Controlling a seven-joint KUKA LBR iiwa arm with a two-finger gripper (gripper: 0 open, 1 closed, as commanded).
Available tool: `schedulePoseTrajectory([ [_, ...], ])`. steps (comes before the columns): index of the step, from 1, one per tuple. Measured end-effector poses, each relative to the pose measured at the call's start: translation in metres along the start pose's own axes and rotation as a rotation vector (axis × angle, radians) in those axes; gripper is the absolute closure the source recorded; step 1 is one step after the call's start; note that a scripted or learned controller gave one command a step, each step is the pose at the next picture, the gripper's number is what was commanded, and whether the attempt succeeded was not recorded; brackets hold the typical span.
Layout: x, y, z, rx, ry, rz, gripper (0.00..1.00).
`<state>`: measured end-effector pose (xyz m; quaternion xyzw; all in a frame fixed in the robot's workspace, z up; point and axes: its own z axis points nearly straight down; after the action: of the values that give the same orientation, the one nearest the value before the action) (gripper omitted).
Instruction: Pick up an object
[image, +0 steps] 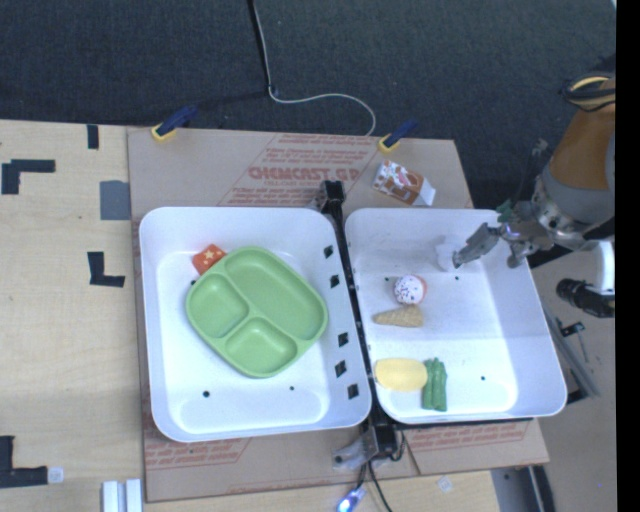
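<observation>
- Left bin (160, 300): a green divided plate (256, 311) lay at its centre, with a small orange block (208, 258) at the plate's far-left edge.
- Right bin (520, 330): a spotted ball (408, 290) and a tan cone (399, 318) lay near the left wall; a yellow piece (400, 374) and a green stalk (435, 385) sat at the near edge.
- Gripper (470, 250): hovered over the far right corner, fingers parted, grasping nothing.

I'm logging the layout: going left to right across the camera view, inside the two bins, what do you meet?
Orange-red block → green divided plate → yellow item → green vegetable → gripper.
</observation>
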<state>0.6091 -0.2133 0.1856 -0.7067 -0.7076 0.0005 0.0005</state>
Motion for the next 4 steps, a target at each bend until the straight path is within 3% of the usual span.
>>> schedulePoseTrajectory([
  [1, 0.073, -0.031, 0.037, 0.006, 0.004, -0.005, 0.00],
  [2, 0.084, 0.006, 0.105, 0.000, -0.001, -0.003, 0.00],
  [3, 0.133, -0.059, -0.005, -0.006, 0.002, -0.003, 0.00],
  [4, 0.131, -0.059, -0.008, 0.002, 0.001, -0.002, 1.00],
])
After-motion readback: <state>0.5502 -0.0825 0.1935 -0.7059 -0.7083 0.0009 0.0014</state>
